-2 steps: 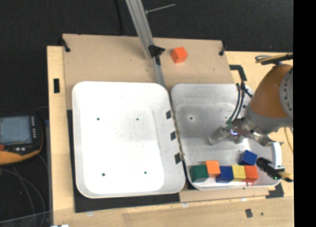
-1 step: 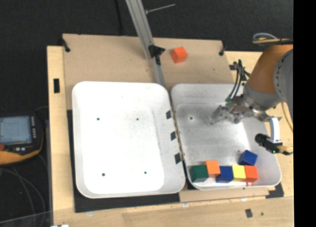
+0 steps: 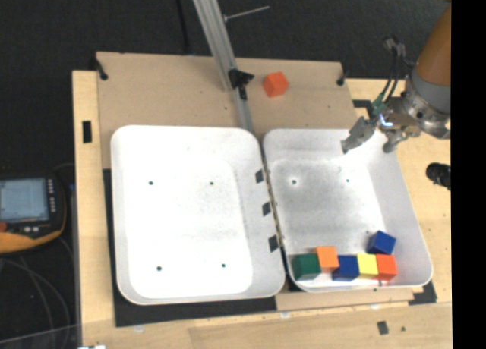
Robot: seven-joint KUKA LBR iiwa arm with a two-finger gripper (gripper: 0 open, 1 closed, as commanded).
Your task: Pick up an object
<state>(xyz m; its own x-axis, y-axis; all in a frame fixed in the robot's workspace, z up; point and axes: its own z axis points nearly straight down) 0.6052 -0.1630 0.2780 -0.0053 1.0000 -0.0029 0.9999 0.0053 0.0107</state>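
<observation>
Several small cubes lie along the near edge of the right bin (image 3: 395, 188): a green one (image 3: 306, 265), an orange one (image 3: 327, 257), a blue one (image 3: 346, 265), a yellow one (image 3: 367, 265) and an orange-red one (image 3: 386, 266). Another blue cube (image 3: 382, 243) sits just behind them. A lone orange cube (image 3: 275, 84) rests on the board beyond the bins. My gripper (image 3: 373, 137) hangs over the right bin's far right corner, open, with nothing between its fingers, far from all the cubes.
The left bin (image 3: 182, 211) stands beside the right one. A slanted metal rail (image 3: 216, 29) rises from the board behind the bins. A handheld device (image 3: 26, 207) lies off the bench at the left.
</observation>
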